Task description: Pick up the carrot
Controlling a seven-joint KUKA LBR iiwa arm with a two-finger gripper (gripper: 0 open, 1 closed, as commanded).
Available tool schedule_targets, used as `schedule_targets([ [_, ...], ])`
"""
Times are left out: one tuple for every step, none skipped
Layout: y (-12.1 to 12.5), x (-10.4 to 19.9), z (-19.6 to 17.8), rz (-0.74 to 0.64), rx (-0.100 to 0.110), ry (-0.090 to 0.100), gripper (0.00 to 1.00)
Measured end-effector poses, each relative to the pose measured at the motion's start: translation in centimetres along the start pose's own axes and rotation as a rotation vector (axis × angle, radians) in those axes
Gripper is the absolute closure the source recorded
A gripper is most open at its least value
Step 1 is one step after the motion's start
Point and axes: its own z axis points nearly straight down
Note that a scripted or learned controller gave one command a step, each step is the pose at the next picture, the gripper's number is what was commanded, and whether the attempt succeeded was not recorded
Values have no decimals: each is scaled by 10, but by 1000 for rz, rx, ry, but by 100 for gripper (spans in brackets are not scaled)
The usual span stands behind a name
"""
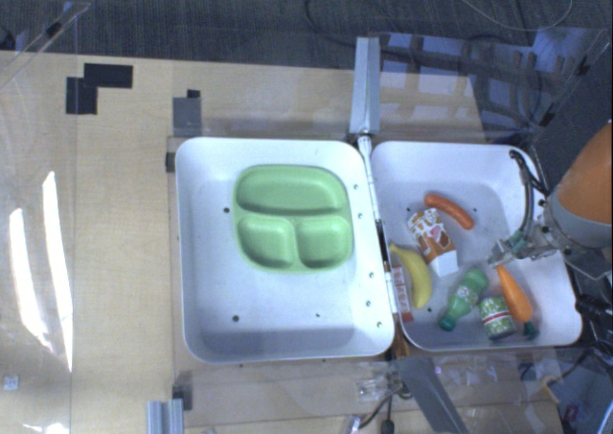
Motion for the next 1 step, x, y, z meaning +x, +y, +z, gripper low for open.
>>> schedule_targets([
  [5, 44, -92, 16, 14, 5, 100],
])
